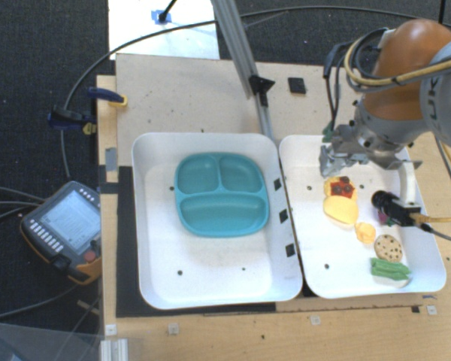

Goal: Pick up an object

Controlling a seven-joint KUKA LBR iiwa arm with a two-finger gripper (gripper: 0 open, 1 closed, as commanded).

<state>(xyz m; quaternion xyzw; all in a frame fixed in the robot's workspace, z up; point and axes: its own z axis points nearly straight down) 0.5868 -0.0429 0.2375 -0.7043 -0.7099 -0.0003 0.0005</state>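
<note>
The gripper [335,165] hangs over the right bin [308,201] just above the yellow toy [341,205], and I cannot tell its state.

Two shallow white bins sit side by side on the surface: the left bin [154,277] holds one teal divided plate [222,194], and the right bin [304,201] holds four small toy food pieces. These are one yellow piece with red and dark bits on top [341,200], one small orange-yellow lump [365,233], one speckled cookie [388,247] and one green piece [391,270].
</note>
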